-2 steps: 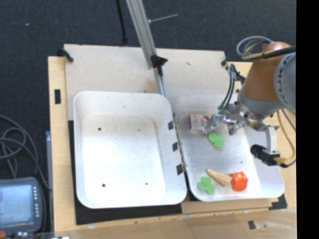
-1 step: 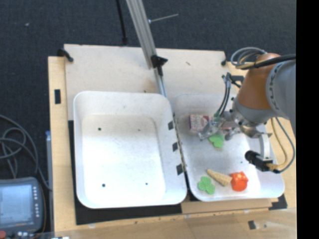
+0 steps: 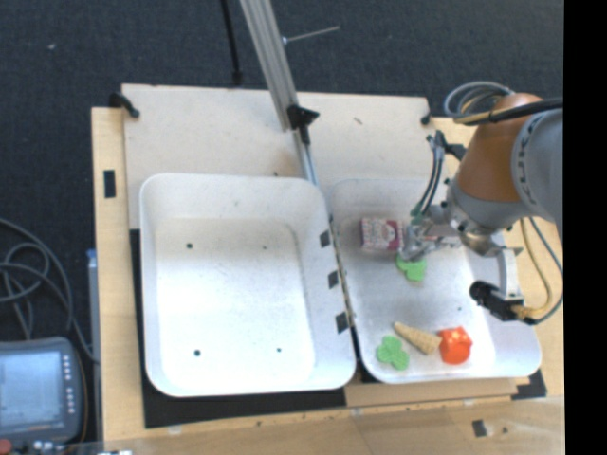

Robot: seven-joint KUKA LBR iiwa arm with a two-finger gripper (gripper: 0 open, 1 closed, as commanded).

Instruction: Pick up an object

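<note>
Grey with an orange band, reaching in from the right: arm (image 3: 503, 173), bent down over the right bin (image 3: 517, 354). Claw (image 3: 415, 246) low at the back half of that bin, just right of a pink and white box (image 3: 379, 233) and directly above a small green piece (image 3: 413, 271). Whether clenched or released: cannot tell, wrist and cabling blocking the tip. Nothing seen gripped. Green piece flat on the bin floor, its upper edge tucked under the claw; touching or just short of it, cannot tell.

Nearer the front rim of the same bin, well apart from the claw, three more things in a loose row: a second green piece (image 3: 393, 353) to the left, a tan cone (image 3: 417, 337) lying on its side in the middle with its point toward the back left, a red-orange object (image 3: 455, 345) to the right, touching or nearly touching the wide end of the cone.

Left bin (image 3: 237, 282) alongside, white, speckled with a few dark dots. Both bins side by side on a pale wooden counter (image 3: 190, 121). Slanting down from the top to the back edge between the bins, a metal pole (image 3: 270, 45). At lower left, off the counter, a grey screen unit (image 3: 33, 387) with looping cables (image 3: 38, 254) on dark carpet.
</note>
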